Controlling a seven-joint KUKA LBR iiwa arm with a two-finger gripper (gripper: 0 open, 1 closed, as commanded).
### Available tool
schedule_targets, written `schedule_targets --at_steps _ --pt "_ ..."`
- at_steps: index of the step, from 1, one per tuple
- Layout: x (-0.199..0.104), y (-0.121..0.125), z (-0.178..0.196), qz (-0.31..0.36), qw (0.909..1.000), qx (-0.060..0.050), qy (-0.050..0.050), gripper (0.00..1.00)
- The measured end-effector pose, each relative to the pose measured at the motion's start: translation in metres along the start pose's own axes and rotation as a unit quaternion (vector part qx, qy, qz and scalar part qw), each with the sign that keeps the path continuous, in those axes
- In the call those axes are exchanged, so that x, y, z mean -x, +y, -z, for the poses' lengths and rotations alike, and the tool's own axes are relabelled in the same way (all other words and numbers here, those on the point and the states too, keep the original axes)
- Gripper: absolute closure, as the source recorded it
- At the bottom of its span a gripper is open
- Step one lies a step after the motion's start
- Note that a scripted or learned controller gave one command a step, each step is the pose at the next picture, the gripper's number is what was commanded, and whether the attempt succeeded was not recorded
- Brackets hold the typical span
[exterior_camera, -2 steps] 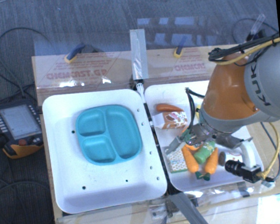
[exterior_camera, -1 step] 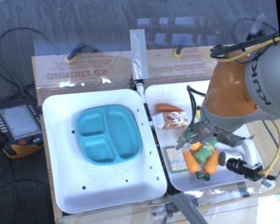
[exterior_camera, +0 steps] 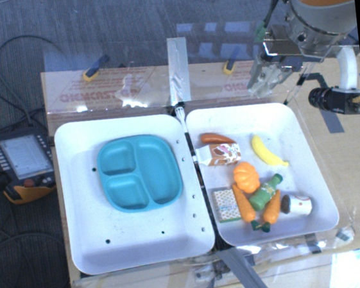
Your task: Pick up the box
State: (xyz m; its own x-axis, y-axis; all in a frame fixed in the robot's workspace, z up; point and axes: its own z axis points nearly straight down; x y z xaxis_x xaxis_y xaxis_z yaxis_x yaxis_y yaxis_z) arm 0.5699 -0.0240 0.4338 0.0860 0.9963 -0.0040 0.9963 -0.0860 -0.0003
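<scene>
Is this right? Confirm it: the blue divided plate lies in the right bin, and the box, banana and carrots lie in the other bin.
Not quite. The camera view shows the blue divided plate in the left bin. The box, banana and carrots lie in the other bin, as you said.

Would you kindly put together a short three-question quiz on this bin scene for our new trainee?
1. True or false: the blue divided plate lies in the left bin.
2. Which item lies nearest the box? A) banana B) carrot C) white cup
3. Fill in: the claw hangs above the ____ edge of the right bin, apart from every item.

Key: 1 true. 2 B, the carrot lies right against the box's right side. 3 far, meaning the top edge in the camera view.
</scene>
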Motion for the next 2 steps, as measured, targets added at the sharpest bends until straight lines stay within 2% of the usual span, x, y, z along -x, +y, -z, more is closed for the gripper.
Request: schedule_targets --at_steps 1,2 --pt "-0.065 0.053 -0.061 -0.026 0.9997 -0.001 0.000 1.00" --pt "-0.098 0.031 -0.013 -0.051 0.9987 -0.001 0.000 1.00"
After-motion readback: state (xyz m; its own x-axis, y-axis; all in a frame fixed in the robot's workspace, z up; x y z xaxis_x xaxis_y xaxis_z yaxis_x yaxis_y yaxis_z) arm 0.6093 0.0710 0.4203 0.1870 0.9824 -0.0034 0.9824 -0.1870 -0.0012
